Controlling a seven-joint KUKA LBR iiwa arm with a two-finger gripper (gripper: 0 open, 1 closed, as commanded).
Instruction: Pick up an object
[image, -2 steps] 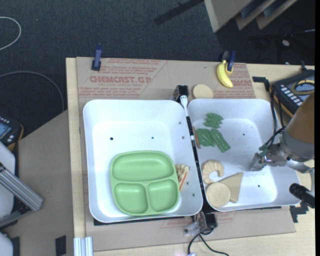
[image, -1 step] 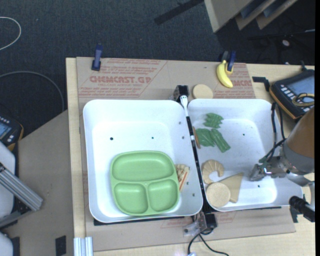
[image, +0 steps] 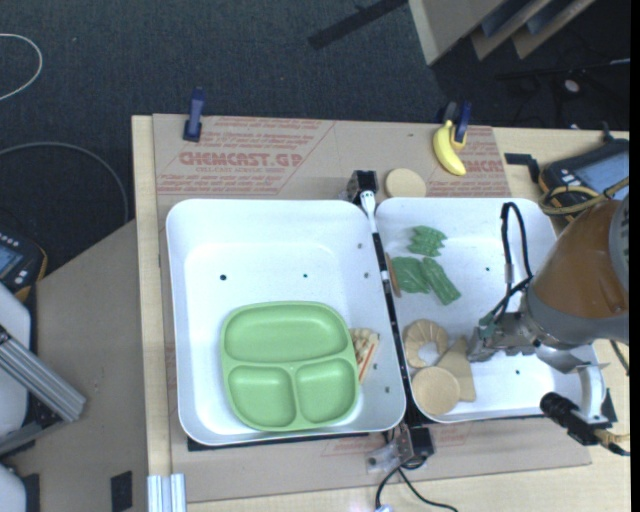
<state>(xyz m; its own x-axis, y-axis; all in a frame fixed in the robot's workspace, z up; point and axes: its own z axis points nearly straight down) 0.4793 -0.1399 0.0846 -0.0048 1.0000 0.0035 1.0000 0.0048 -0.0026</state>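
Reaching into the right bin (image: 520, 395) from your 3 o'clock, the arm (image: 585, 275) has its end effector (image: 488, 340) low over the bin floor, just beside the tan pieces (image: 440, 365) at the bin's 7 o'clock corner. You can't tell how far the end effector is open at this slant; the wrist hides that. You see nothing clearly held, so call it no grasp confirmed.

Candidate objects: the tan pieces, a round disc, a cup-like piece and a flat bit, bunched against the divider, touching or overlapping. Green leafy toys (image: 425, 268) sit at the bin's 11 o'clock, well apart from the end effector. The nearest target looks like the flat tan bit at the end effector's 9 o'clock.

Left bin (image: 200, 240) holds a green divided plate (image: 290, 362) toward 6 o'clock, with a small pale item (image: 364, 347) wedged at the plate's 3 o'clock edge. On the worktop (image: 150, 340) outside the bins, a banana (image: 450, 150) and a tan disc (image: 405, 183) lie at 12 o'clock.

Progress, judged: approach done, descent looks near complete. Left to do: close on a piece, lift, confirm it comes up. Risk is the clump; you may catch an edge or nudge the stack.
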